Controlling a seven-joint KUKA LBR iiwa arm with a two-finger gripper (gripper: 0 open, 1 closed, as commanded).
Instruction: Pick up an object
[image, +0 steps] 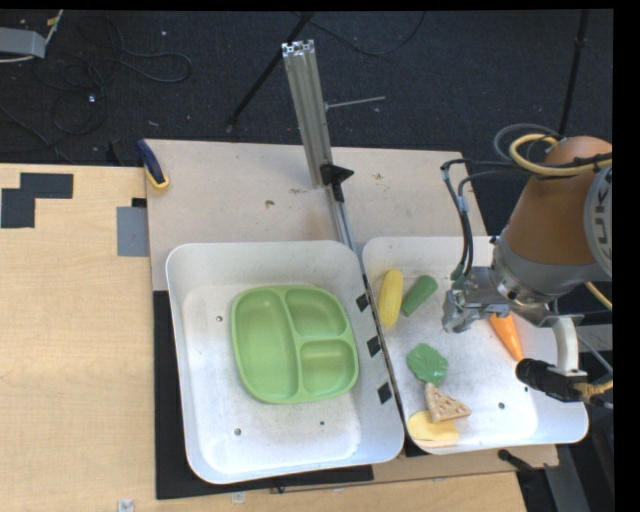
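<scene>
A grey robot arm (555, 230) with an orange band reaches in from the right of the frame, its gripper (458, 312) low over the right bin (560, 425) on the worktop (240, 190). Whether the gripper is spread or pressed together cannot be told. Just left of it lie a corn cob (390, 296) and a green pickle (419, 294); an orange carrot (506, 335) sits just right. Lower in the bin are a green leaf (428, 362), a cracker (444, 404) and a yellow piece (432, 431). The left bin (200, 420) holds a green divided plate (294, 343).

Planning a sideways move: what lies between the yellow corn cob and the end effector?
In the camera view, the green pickle-shaped piece lies between yellow corn cob and end effector.
</scene>
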